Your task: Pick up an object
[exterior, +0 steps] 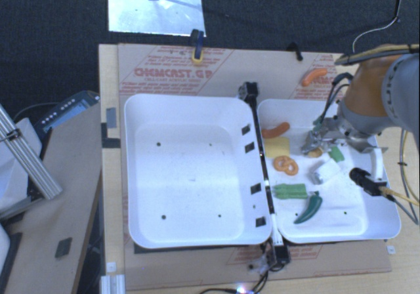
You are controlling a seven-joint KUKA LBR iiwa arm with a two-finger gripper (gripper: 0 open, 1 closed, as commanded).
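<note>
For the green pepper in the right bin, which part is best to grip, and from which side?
Grip the green pepper across its thick middle, coming straight down from above. It lies flat on the floor of the right bin, curved and tapering to a thin tip, with free space on both long sides for the fingers.

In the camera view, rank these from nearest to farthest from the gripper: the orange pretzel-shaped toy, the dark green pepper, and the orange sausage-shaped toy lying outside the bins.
Measured from the gripper:
1. Orange pretzel-shaped toy, in the right bin just left of and below the gripper.
2. Dark green pepper, near the right bin's front edge.
3. Orange sausage-shaped toy, on the board beyond the right bin.
The last two are nearly tied.
</note>
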